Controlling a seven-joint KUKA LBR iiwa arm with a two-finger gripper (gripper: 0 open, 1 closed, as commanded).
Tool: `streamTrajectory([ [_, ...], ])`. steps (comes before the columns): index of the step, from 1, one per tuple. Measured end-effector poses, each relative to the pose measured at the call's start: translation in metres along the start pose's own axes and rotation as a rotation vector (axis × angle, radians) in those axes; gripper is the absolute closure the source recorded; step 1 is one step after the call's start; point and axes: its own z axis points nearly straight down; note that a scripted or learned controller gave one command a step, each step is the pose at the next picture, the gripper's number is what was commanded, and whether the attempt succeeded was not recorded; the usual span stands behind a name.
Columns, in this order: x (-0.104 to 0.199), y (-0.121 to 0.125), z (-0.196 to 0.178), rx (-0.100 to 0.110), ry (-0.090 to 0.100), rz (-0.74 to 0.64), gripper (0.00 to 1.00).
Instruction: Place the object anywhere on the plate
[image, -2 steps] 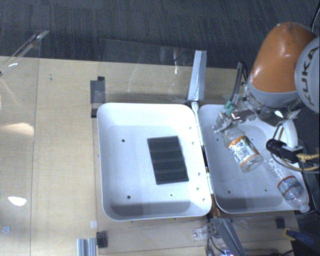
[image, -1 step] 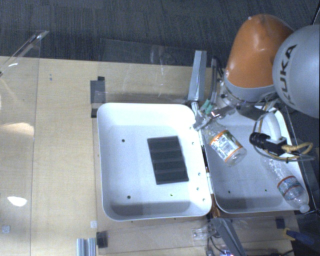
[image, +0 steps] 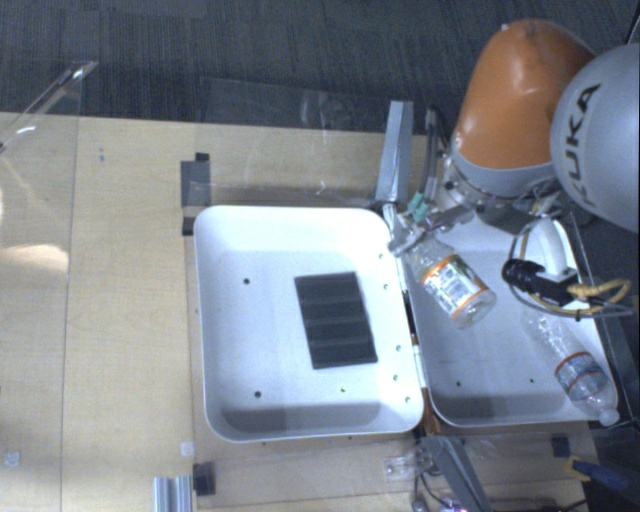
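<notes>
One small clear plastic bottle with an orange-and-white label (image: 456, 286) lies on its side in the right shallow white bin (image: 500, 412). It sits in the bin's upper left part, close to the wall shared with the neighbouring bin. Its neck end points up and left, toward the two-finger gripper (image: 412, 228), which hangs just above that end at the bin's top left corner. The bottle's neck reaches right up to the claw's tip. Whether the claw is clenched on it or released cannot be told from this angle, as the metal parts blur together there.

Well apart from the bottle, the dark grey ribbed rectangular plate (image: 335, 319) rests flat near the middle of the left shallow white bin (image: 230, 330), turned slightly off square to the bin's walls. Nothing lies on it.

Behind the gripper rises the grey arm with its rounded orange band (image: 515, 90), reaching in from the right over the right bin's far edge. A second clear plastic bottle with a blue label (image: 580, 374) lies on its side in that bin's lower right corner, far from the first. A grey metal upright (image: 394, 150) stands just beyond the gap between the bins. Both bins sit side by side on the pale wooden bench (image: 100, 300).
</notes>
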Motion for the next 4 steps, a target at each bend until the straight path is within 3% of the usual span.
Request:
streamTrajectory([
  [2,-0.001,0.003,-0.021,-0.009,-0.001,-0.004,1.0],
  [3,-0.04,0.003,-0.151,0.003,0.0,-0.236,1.0],
  [4,-0.05,-0.008,-0.107,0.003,0.0,-0.442,1.0],
])
